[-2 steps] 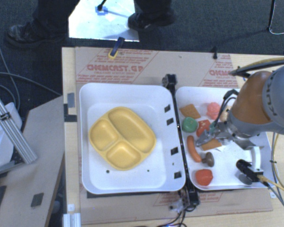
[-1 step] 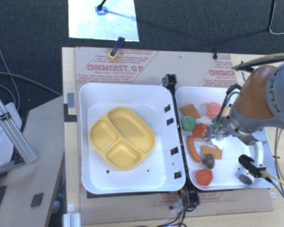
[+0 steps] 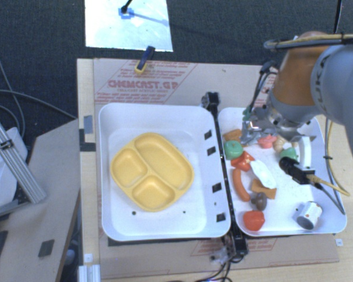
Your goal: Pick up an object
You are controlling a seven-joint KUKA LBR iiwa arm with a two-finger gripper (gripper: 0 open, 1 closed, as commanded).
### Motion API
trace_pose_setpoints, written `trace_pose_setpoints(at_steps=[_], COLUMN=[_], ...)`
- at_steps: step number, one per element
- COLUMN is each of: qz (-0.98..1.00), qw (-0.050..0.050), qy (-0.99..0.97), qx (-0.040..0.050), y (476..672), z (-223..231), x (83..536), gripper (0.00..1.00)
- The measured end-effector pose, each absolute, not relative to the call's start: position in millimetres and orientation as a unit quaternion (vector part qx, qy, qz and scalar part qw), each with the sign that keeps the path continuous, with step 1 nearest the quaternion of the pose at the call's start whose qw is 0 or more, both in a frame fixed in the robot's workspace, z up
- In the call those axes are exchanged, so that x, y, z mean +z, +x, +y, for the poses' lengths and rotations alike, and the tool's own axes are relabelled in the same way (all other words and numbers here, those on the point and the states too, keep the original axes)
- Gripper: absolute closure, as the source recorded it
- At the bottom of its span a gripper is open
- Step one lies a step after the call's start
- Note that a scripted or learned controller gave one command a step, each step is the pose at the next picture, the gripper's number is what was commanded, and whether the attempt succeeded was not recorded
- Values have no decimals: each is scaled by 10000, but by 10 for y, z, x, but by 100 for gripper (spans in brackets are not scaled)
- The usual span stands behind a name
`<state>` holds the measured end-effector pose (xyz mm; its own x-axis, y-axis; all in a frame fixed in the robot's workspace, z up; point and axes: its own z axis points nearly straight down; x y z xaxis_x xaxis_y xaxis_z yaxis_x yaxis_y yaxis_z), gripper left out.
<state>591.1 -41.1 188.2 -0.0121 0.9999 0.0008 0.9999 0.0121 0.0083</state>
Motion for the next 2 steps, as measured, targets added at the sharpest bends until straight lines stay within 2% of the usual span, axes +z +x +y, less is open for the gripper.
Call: trace_pose_setpoints(at_steps=[1, 2], qz=[7084, 7066], qw=[-4, 6], qy=[7059, 7076], qx=[-3, -1], y=[5879, 5664], z=[-457, -859], x=[1831, 803], gripper=[0, 0])
